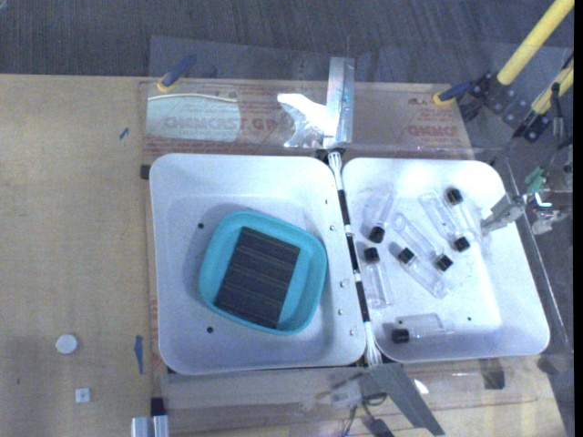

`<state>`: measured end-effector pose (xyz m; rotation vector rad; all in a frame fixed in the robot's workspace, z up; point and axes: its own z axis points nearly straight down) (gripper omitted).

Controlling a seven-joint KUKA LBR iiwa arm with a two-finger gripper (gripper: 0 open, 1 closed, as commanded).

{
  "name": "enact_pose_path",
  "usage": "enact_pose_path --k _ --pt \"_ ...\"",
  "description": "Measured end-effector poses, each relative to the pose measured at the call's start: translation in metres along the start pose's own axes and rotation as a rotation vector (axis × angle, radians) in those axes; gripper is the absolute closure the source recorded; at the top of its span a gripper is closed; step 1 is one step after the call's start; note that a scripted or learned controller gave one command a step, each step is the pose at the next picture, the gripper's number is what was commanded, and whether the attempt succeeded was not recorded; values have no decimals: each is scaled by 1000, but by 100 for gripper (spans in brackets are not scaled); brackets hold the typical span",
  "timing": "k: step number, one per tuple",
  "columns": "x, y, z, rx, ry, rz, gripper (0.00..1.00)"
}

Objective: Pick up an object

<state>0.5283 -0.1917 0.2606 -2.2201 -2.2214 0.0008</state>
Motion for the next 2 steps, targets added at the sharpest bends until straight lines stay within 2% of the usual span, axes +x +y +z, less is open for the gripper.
enact_pose_path --k 1,2 --pt "-22 40 113 0 0 10 0" --pt "-19 94 166 -5 4 -154 0"
